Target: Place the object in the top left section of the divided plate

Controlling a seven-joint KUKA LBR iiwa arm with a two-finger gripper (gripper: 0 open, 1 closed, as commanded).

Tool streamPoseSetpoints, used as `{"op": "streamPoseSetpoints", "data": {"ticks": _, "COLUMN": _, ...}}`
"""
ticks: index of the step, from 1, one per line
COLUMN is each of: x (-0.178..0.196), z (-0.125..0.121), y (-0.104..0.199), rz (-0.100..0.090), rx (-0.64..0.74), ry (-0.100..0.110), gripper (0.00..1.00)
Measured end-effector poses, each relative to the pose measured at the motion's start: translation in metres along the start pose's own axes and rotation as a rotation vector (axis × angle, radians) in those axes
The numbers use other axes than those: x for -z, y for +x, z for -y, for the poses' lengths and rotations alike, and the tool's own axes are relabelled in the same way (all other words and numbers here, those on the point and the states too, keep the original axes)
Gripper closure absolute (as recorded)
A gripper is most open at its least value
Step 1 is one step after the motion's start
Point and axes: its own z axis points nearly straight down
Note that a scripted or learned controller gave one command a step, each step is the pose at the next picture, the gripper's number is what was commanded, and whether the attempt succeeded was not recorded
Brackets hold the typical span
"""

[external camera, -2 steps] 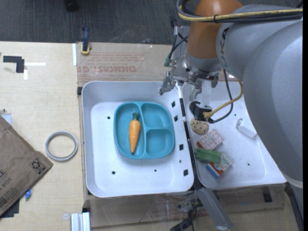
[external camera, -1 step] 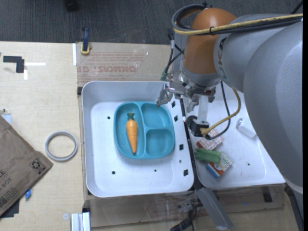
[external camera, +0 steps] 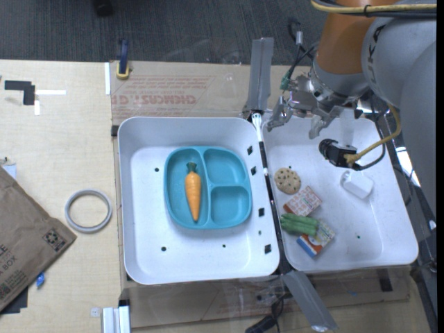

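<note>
A: Looking down from the overhead camera, where is the carrot [external camera: 193, 191] lying?

B: It is lying in the tall left compartment of the teal divided plate [external camera: 236, 163], which is sitting in the left bin [external camera: 142, 252]; its long axis is running up and down the picture, nearly parallel to the plate's left rim; the green stem end is pointing toward the far edge, the orange tip toward the near edge.

A: And the arm?

B: The arm [external camera: 374, 40] is reaching in from the right, its orange band showing near the top; the gripper [external camera: 303, 120] is hovering over the far left corner of the right bin [external camera: 388, 241], with its two fingers spread apart and nothing showing between them.

A: What is proving hard to read?

B: The arm's grey body is running out of the frame at the top and right, and it is covering the far right corner of the right bin; a cable is looping across just below the wrist; the packets are too small for their print to be made out.

A: What else is lying in that bin?

B: A round cookie [external camera: 287, 180], a red and white packet [external camera: 302, 202], a green pod [external camera: 300, 223] lying across another packet [external camera: 318, 239], and a small white block [external camera: 357, 184]; outside the bins, a grey tape ring [external camera: 88, 209] is resting on the bench [external camera: 48, 144] beside a brown cardboard box [external camera: 24, 238], which is being cut off at the left edge.
</note>
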Motion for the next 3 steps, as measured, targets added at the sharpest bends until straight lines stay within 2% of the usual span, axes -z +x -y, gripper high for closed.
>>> {"op": "streamPoseSetpoints", "data": {"ticks": 1, "x": 0.008, "z": 0.000, "y": -0.001, "rz": 0.002, "rx": 0.001, "ry": 0.002, "gripper": 1.00}}
{"op": "streamPoseSetpoints", "data": {"ticks": 2, "x": 0.069, "z": -0.025, "y": -0.013, "rz": 0.000, "rx": -0.108, "ry": 0.001, "gripper": 1.00}}
{"op": "streamPoseSetpoints", "data": {"ticks": 3, "x": 0.082, "z": 0.026, "y": 0.033, "rz": 0.000, "rx": -0.035, "ry": 0.003, "gripper": 1.00}}
